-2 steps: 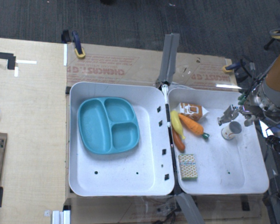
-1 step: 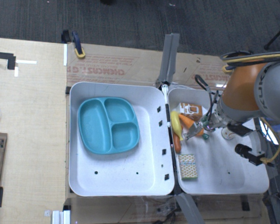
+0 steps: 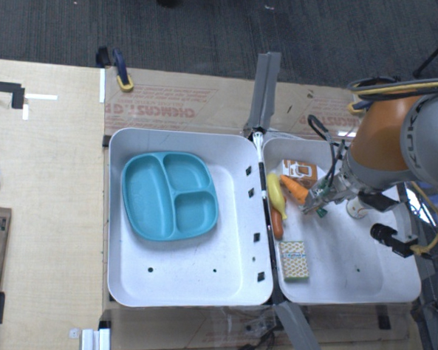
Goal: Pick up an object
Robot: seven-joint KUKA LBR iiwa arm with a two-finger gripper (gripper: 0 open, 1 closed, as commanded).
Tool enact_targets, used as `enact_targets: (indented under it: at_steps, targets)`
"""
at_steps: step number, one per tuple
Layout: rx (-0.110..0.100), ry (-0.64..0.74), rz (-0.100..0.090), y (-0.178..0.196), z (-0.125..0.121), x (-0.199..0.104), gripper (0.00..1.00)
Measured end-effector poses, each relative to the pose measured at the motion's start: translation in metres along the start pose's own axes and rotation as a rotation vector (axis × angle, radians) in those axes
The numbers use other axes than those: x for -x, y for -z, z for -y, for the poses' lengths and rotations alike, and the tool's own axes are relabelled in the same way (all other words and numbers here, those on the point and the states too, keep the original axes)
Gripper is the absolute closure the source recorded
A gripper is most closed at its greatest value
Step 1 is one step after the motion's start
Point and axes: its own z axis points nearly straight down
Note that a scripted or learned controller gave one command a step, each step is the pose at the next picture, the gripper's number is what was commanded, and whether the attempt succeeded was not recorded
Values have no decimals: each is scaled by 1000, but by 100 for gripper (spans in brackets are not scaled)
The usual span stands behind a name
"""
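Leftmost, the left bin (image 3: pixel 124 276) holds a blue divided plate (image 3: pixel 170 196) in its upper-left part, three compartments showing, tilted slightly off the bin's edges. Across the divider, the right bin (image 3: pixel 360 279) has its objects bunched along its left wall. A banana (image 3: pixel 276 193) lies there with its long axis running roughly top to bottom, leaning a little toward upper left. Just below it, touching or nearly so, sits a reddish sausage-like piece (image 3: pixel 277 224), also lengthwise along the wall. Lower down is a small patterned box (image 3: pixel 294 259), its long side running up and down. Above, a small orange-and-white carton (image 3: pixel 300 170) lies near the bin's top edge, and an orange carrot-like piece (image 3: pixel 293 189) points from upper left to lower right, toward the gripper (image 3: pixel 320 203). The gripper is low in the bin just right of that piece; whether its jaws are parted or closed cannot be told.
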Motion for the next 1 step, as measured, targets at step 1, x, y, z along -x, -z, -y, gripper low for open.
enact_targets:
  at_steps: [1]
  targets:
    - [2, 18, 1, 107, -64, -87, 100]
